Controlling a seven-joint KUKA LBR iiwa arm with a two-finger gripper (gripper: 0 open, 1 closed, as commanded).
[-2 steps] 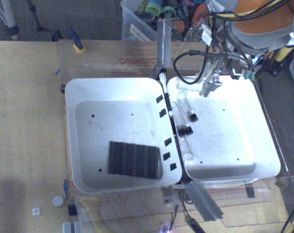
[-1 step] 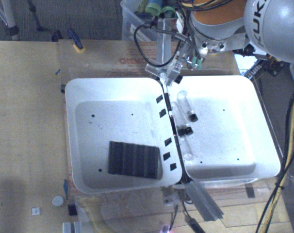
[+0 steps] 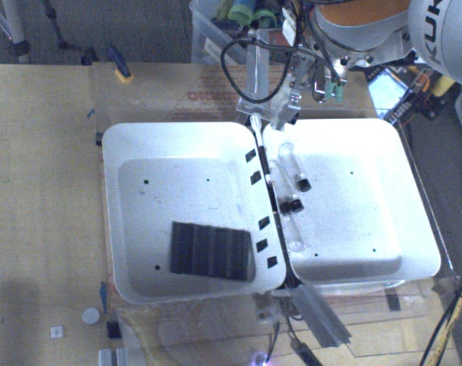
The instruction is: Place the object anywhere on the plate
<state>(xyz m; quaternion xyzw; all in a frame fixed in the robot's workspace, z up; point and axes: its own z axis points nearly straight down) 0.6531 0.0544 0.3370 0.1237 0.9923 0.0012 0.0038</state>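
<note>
Hovering over bins' far divider, tool (image 3: 275, 117), finger state unclear; dark ridged plate (image 3: 210, 251) well apart, near left bin (image 3: 120, 151).

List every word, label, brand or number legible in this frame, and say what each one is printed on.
"KU": large dark letters on the white arm housing at top right, cut off by the frame edge.
Reddish print on the bench behind the left bin: too blurred to read.
Label on the clear tub at the top: too small to read.

"KU" on the arm (image 3: 443, 10)
</note>
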